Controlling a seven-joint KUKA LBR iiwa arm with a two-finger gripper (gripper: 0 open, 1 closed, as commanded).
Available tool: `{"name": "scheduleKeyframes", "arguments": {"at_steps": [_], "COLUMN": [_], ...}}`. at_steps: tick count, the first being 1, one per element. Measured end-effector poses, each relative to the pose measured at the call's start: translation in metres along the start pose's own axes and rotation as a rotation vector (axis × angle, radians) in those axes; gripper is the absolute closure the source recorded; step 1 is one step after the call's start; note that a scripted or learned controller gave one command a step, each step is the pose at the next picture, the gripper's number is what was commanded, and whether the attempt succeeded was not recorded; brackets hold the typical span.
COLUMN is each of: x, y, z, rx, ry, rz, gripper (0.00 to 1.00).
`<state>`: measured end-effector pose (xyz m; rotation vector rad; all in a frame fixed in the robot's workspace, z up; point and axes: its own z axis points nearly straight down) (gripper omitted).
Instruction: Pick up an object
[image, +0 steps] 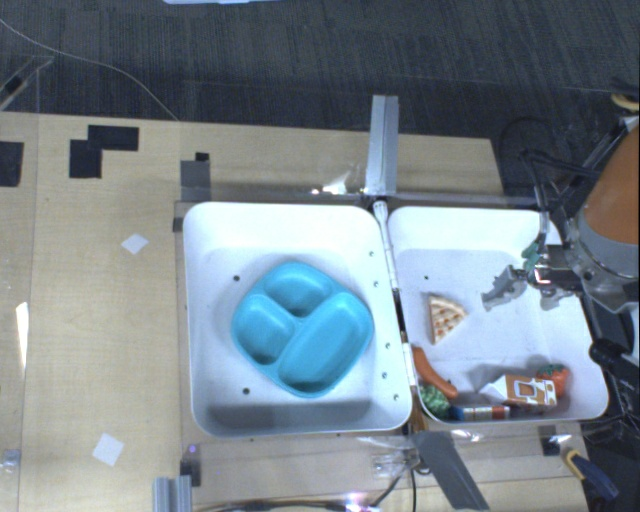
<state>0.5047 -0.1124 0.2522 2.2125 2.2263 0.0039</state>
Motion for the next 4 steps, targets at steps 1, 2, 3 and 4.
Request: {"name": "scheduleKeyframes", "arguments": {"at_steps": [1, 2, 3, 4], "x": [0.044, 0.020, 0.020, 0.080], "y": [0.049, 0.035, 0.037, 0.110], "z": [0.067, 0.163, 0.150, 0.067], "rx": [0.001, -0.010, -0.017, -0.001], "ry": [0.000, -0.001, -0.004, 0.000], "rz": [-0.097, -0.074, -0.073, 0.047], "gripper": [0.00, 0.00, 1.00, 1.00]}}
